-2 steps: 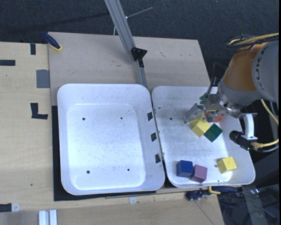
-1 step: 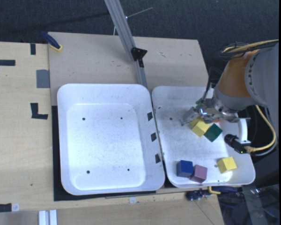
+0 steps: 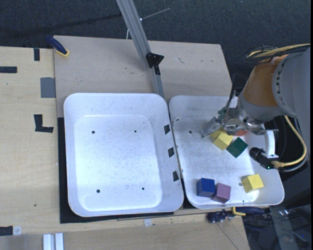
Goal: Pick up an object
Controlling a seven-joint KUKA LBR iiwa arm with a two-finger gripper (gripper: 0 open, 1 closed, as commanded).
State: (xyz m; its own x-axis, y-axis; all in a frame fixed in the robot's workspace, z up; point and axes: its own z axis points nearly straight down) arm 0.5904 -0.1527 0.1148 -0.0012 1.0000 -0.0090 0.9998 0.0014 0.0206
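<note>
Gripper (image 3: 223, 126) is low inside the right bin (image 3: 190, 155), at the bin's 1 o'clock area, right over the yellow block (image 3: 222, 139). You can't tell from this camera view how wide the tool stands; the wrist and clutter hide that.

Step, as I judge it: final descent or grasp attempt on that yellow block. No block is visibly held, so don't count it as picked. Green block (image 3: 237, 147) sits touching the yellow one at its 4 o'clock, so crowding could spoil the grab. Next move calls for a close on the yellow block, then a straight lift; watch whether it actually rises with the arm.

Containers:
- Right bin: yellow and green blocks near centre-right; blue block (image 3: 205, 187) and purple block (image 3: 222, 192) touching each other at the bin's 6 o'clock; second yellow block (image 3: 253, 182) at 5 o'clock, near the rim.
- Left bin (image 3: 73, 139): white floor with a few dark specks.
</note>
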